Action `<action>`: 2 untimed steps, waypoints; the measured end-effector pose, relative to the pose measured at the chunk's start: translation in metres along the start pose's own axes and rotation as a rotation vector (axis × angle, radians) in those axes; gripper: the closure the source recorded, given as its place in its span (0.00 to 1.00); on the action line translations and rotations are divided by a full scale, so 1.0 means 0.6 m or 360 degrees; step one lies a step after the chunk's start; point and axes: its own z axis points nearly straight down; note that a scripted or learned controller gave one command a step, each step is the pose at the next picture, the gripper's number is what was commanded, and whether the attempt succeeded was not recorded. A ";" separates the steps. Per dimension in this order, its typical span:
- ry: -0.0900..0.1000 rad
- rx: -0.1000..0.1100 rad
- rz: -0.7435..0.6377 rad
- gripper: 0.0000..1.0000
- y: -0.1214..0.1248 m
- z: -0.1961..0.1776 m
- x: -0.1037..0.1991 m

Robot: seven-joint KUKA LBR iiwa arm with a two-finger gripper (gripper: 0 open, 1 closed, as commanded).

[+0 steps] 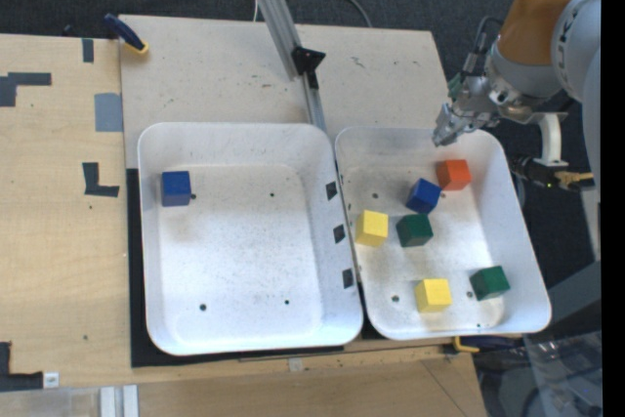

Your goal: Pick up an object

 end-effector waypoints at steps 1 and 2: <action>0.0002 0.0004 -0.0001 1.00 0.002 -0.058 0.001; 0.0006 0.0009 -0.0007 1.00 -0.014 -0.073 0.093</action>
